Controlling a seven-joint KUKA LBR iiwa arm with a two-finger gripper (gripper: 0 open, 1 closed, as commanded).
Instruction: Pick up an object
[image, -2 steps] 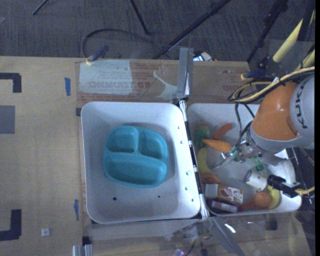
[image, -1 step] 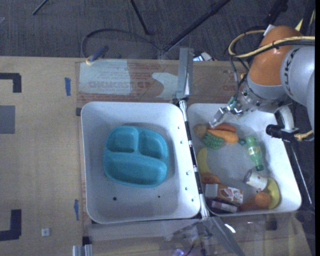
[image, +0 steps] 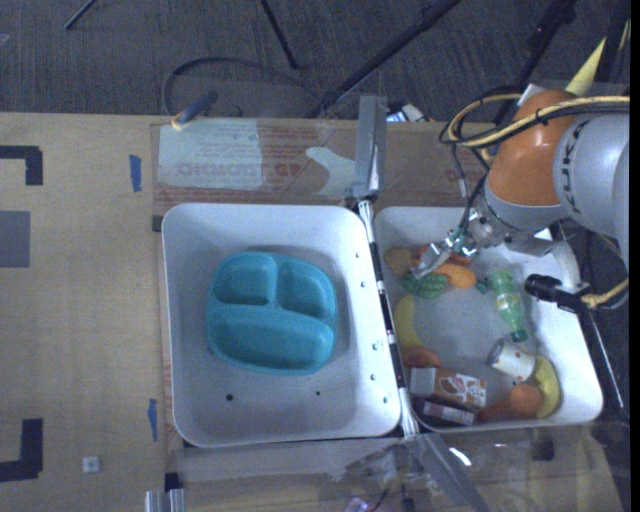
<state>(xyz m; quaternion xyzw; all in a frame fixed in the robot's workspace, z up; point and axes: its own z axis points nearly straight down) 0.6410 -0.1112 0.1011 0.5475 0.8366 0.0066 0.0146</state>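
While the big brown desk (image: 90, 300) carries two shallow white bins side by side, the grey arm with the orange band (image: 545, 150) reaches in from the desk's right edge. The left white bin (image: 190, 400) holds a blue plastic tray with three sections (image: 270, 312) in its middle. The right white bin (image: 585, 385) holds many small toys.

The gripper (image: 437, 258) hangs low over the far left corner of the right bin. I cannot tell whether it is open or closed, because it is small and blurry here. It sits right beside a small orange toy food (image: 458, 276) and a green leafy toy (image: 427, 287), and may be touching them.

Other things lie near too: a yellow toy banana (image: 403, 320) along the bin's left wall, a green plastic bottle (image: 509, 305) toward the right wall, and a white and orange carton (image: 452, 386) at the near edge.

I think the arm is at the reaching step. Nothing looks lifted yet. Next it likely needs to close on the orange toy and rise straight up.
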